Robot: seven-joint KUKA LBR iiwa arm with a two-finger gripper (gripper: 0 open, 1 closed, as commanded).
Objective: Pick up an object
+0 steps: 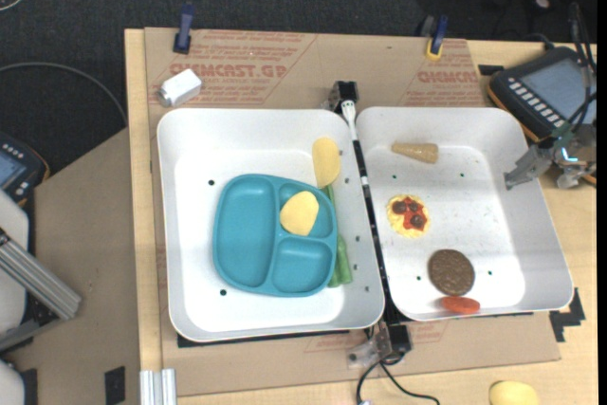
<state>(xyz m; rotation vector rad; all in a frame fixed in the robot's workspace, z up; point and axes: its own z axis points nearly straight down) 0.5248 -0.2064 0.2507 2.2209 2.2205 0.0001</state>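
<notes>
Sitting in the left bin (180, 204), a teal divided plate (256, 242) serves as ref for everything else. A yellow lump (301, 213) lies on the plate's upper-right compartment. A paler yellow piece (326, 161) is just above the plate's top-right corner, and a green strip (340, 263) runs along its right edge.

Right of the plate, in the right bin (531, 251): a tan cone (415, 152) up top, a small yellow disc w/ red and dark spots (409, 215) level w/ the plate's middle, a brown round disc (450, 271) lower, and a red piece (460, 304) touching or nearly touching it below.

The gripper (545, 164) is far right of the plate, over the right bin's far rim, well apart from all items. It has hold of nothing visible; can't tell if it's open or shut.

A small white block (180, 88) lies above-left of the plate, outside the bins.
</notes>
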